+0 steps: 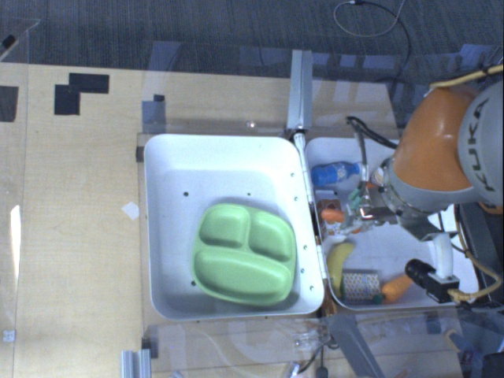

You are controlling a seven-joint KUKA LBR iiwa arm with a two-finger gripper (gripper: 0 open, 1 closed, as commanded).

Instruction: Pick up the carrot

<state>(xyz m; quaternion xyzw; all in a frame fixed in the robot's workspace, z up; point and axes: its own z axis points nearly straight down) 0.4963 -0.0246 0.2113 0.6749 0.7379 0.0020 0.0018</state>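
1. The left bin [161,235] holds a green divided tray [244,252] and nothing the task needs, so a good attempt leaves that side alone.
2. Along the right bin's [394,246] left wall lie a blue bottle [335,172] at the top, a small orange-red piece [331,214] below it, and a yellow banana [339,260] further down. The small piece is too blurred to name, and the gripper should not mistake it for the target.
3. A grey ribbed block [359,285] sits at the bin's near edge, and the carrot [396,288] lies just beside it to the right, its orange body angled up toward the right, where a black part of the arm overlaps its upper end.
4. The gripper [362,205] hangs over the upper middle of the right bin, well apart from the carrot and close to the small orange-red piece. It touches nothing that can be made out.
5. Whether the gripper is released or clenched cannot be told; the wrist hides it. No object is visible in its grasp.
6. To do the step well, judging from this layout, the arm should shift toward the near edge, centre over the carrot's bare middle, turn across its long axis, and descend clear of the ribbed block.
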